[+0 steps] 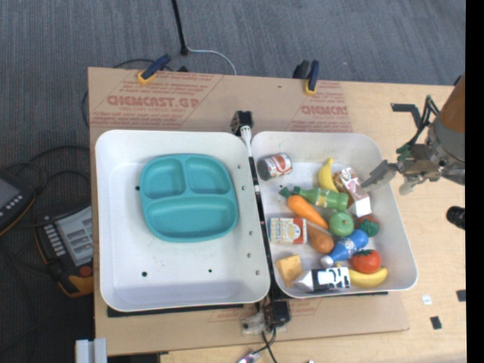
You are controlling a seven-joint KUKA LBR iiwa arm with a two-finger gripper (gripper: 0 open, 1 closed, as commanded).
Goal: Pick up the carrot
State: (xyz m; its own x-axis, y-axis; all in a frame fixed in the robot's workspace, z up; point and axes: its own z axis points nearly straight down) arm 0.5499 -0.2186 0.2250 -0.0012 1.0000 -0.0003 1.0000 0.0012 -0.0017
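Arm: it reaches in from the right edge, the orange band showing at the frame's border, the wrist above the surface (423, 278) just outside the right bin's (393, 225) right wall.
Gripper (389, 176): it hangs at the right bin's upper right rim, pointing left toward the bin's contents.
Fingers: one grey finger (376, 175) slants down-left over the rim toward a small white-and-red carton (348, 181); a second finger sits just to its right. They look spread apart, with nothing between them.
Carrot (307, 212): it lies on a slant near the middle of the right bin, leafy end up-left, tip down-right, touching a green bottle (327, 198) above it and close to a green apple (342, 223).
Other things in the right bin: a can (274, 165) at the upper left, a banana (326, 175) near the top, a small juice box (287, 231) left of the carrot, a tomato (367, 261) and a second banana (368, 277) at the lower right.
Left bin (113, 278): it bears a teal divided plate (189, 197).
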